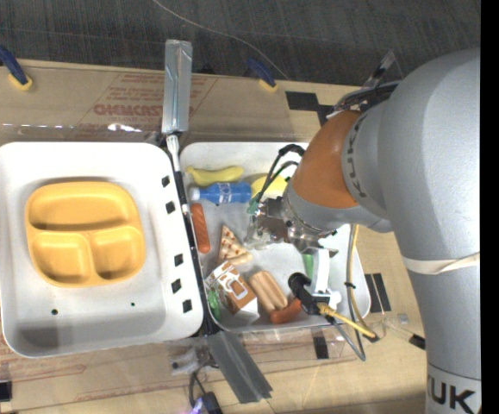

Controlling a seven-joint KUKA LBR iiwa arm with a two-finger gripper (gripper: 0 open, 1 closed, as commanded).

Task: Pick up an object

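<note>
Can't tell how the jaws stand; the gripper [266, 225] is low in the right bin [232, 151], just above the pizza slice [231, 245], blue bottle [224, 193] beside it, yellow tray [84, 230] in the left bin [25, 330]

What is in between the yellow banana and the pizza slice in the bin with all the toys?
In the camera view, a blue bottle lies between the banana above and the pizza slice below, in the right bin.

Even bright light, soft shadows, slightly grainy
</note>
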